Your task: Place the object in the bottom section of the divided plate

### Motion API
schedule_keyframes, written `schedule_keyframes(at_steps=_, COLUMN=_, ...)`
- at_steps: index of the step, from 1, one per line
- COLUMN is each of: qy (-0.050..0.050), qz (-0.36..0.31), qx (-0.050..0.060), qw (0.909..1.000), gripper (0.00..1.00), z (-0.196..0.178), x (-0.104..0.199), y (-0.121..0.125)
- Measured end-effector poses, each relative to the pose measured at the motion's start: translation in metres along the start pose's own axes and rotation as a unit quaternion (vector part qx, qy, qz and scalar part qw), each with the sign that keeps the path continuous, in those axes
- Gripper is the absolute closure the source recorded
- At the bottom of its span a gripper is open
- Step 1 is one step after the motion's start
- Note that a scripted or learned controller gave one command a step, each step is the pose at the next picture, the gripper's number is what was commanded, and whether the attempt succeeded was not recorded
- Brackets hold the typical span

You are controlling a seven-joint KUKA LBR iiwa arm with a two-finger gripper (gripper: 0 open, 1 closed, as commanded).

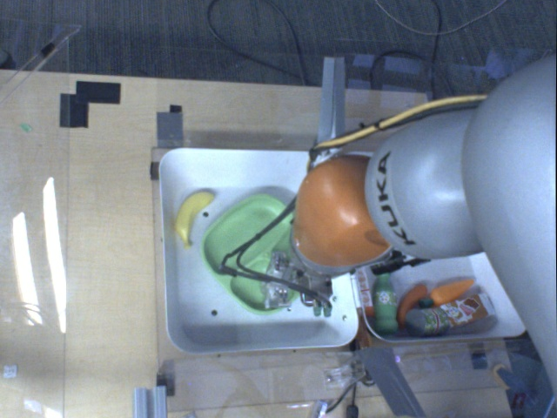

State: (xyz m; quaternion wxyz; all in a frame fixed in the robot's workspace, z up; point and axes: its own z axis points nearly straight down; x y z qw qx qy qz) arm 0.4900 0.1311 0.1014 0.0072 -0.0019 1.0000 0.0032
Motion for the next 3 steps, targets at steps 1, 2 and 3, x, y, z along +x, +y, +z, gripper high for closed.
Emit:
schedule_keyframes(at_steps=1, qy=0.0, qz=0.041, qx=-0.005, qw=0.9991, gripper=1.0, z=0.007, x=-0.07, y=-0.006)
schedule_keyframes(at_steps=2, qy=0.038, qz=-0.011, qx=0.007, qw=0.9992, gripper=1.0, z=0.01, x=-0.11, y=0.025)
schedule_keyframes(at_steps=3, qy=0.003, qz=-0.037, qx=0.001, qw=0.9993, gripper=1.0, z=-0.115, x=-0.054, y=0.039)
